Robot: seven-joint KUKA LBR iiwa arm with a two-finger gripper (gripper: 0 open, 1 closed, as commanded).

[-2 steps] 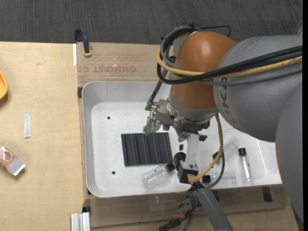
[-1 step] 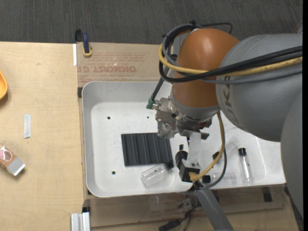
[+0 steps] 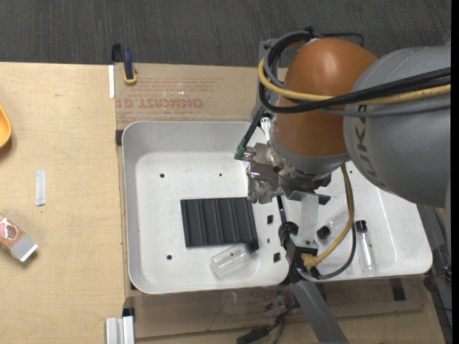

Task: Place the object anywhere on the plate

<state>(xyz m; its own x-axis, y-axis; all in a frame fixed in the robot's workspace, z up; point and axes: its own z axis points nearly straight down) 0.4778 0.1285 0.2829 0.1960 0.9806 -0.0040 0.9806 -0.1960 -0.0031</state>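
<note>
A black ribbed plate (image 3: 217,221) lies flat in the left white bin (image 3: 150,192), right of its middle. A small clear vial (image 3: 231,260) lies on its side just in front of the plate's near edge, its dark end pointing at the plate's front right corner. My gripper (image 3: 263,183) hangs under the orange wrist band, above the plate's right edge and the divide between the bins. The bulk of the arm hides its tip, and nothing is visibly held.
The right bin (image 3: 401,260) holds a slim clear tube with a black cap (image 3: 364,244) and a smaller clear piece (image 3: 324,230) by the arm. Cardboard (image 3: 179,95) lies behind the bins. The wooden bench (image 3: 57,192) at left bears small scattered items.
</note>
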